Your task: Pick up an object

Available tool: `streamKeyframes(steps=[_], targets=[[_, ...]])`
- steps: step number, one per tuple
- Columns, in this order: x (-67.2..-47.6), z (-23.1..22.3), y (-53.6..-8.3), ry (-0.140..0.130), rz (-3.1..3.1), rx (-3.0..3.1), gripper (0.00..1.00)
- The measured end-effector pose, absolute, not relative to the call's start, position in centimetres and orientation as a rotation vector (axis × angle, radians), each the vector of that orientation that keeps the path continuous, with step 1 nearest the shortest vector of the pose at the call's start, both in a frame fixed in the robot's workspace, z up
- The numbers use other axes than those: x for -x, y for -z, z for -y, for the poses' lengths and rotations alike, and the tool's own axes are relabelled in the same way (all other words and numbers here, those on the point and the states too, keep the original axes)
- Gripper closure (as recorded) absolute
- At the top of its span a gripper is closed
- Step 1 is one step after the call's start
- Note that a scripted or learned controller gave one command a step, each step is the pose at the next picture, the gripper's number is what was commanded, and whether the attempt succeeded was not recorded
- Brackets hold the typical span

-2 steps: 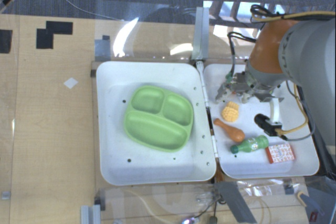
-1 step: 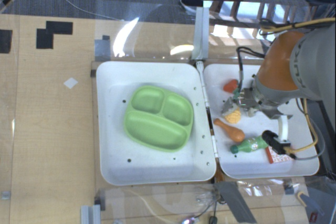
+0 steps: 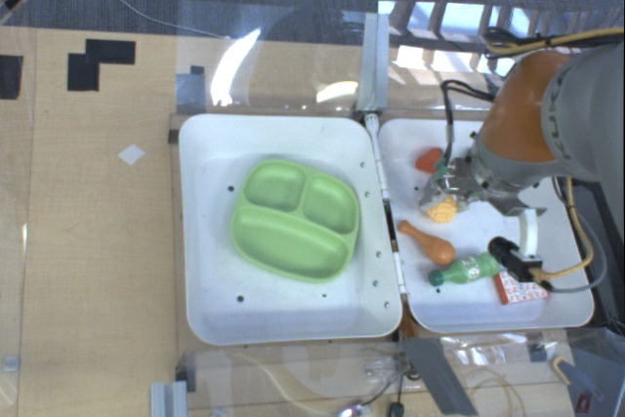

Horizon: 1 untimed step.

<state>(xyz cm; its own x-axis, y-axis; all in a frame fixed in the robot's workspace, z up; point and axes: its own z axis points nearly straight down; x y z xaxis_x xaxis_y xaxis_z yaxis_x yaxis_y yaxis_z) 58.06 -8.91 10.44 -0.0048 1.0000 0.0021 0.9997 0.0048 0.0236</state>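
Reaching in over the right bin (image 3: 562, 308), the arm (image 3: 547, 117) sets its end effector (image 3: 447, 187) low above a yellow object (image 3: 441, 209); whether the two touch cannot be told, nor how the end effector is set. Relative to the yellow object: a red object (image 3: 428, 159) lies just behind it, an orange drumstick-shaped toy (image 3: 428, 242) just in front, a green bottle (image 3: 467, 271) further forward, with a red-and-white packet (image 3: 516, 290) at the bottle's right. The left bin (image 3: 205, 308) holds a green divided plate (image 3: 295, 220), well apart.
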Motion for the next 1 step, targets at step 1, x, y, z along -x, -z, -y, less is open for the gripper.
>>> streamKeyframes(steps=[1], targets=[[-63.14,2.75,-18.63,-0.007,-2.227,-2.210,1.00]])
